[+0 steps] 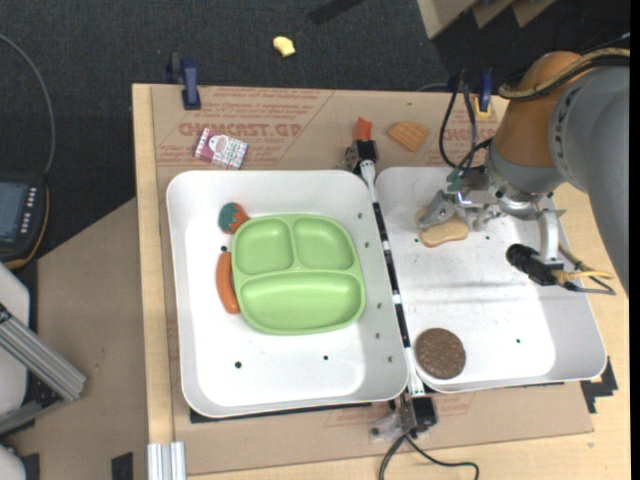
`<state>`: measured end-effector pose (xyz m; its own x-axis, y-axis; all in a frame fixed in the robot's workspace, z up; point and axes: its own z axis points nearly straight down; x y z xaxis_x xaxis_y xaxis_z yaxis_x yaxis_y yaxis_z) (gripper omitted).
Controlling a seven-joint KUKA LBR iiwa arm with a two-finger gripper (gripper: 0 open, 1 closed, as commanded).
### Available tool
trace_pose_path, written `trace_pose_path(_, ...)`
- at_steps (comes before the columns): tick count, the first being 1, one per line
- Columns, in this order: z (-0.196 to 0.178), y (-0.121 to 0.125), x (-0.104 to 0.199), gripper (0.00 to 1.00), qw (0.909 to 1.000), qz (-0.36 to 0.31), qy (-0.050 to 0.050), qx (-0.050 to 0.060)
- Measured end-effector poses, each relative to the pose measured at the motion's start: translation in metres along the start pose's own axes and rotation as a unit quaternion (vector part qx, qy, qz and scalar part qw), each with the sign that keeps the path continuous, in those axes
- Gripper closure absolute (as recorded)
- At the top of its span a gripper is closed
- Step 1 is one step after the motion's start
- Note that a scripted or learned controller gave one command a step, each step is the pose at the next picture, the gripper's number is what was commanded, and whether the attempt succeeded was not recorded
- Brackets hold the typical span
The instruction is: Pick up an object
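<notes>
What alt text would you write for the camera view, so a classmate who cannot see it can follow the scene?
A grey robot arm reaches from the right into the right bin, its gripper just above a tan piece. A brown disc lies near that bin's front. The left bin holds a green divided tray.

Dark carpeted floor (90, 28) (one yellow scrap (284, 45)) around a cardboard-topped bench (290, 118).

Just beside the fingers (452, 208) lies a tan piece (443, 234); beyond it the right bin's (560, 363) floor lies open to the brown disc (440, 353).
</notes>
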<state>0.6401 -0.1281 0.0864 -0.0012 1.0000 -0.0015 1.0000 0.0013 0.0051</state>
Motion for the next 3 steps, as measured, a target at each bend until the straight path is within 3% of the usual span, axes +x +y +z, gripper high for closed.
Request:
trace_pose_path(1, 0.000, 0.029, 0.022, 0.00, 1.0000, -0.001, 0.000, -0.001)
trace_pose_path(2, -0.001, -0.003, 0.032, 0.00, 1.0000, 0.002, 0.001, 0.001)
trace_pose_path(3, 0.000, -0.001, 0.025, 0.00, 1.0000, 0.001, 0.001, 0.000)
